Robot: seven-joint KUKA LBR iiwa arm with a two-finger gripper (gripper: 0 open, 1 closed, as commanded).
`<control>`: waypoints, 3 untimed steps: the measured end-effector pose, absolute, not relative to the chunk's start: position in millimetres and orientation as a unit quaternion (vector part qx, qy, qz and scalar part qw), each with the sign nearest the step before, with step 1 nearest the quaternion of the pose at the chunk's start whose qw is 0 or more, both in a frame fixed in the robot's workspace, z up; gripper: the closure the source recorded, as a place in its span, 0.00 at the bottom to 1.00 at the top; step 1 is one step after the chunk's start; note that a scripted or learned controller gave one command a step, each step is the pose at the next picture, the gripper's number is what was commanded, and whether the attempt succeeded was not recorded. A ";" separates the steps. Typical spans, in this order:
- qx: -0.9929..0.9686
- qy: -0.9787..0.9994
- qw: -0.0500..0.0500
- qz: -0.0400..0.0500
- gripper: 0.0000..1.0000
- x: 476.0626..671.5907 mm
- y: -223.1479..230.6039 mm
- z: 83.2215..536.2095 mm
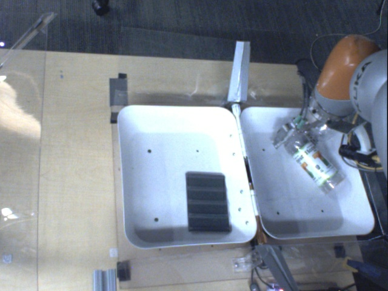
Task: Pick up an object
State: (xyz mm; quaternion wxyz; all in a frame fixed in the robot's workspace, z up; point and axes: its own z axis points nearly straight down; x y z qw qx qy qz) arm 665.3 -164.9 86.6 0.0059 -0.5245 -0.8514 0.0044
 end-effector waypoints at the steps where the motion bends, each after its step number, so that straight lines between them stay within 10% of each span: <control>1: -0.523 -0.852 -0.002 0.002 1.00 668.8 -164.7 99.2; 3: -0.455 -0.890 -0.006 -0.003 1.00 672.2 -138.8 189.6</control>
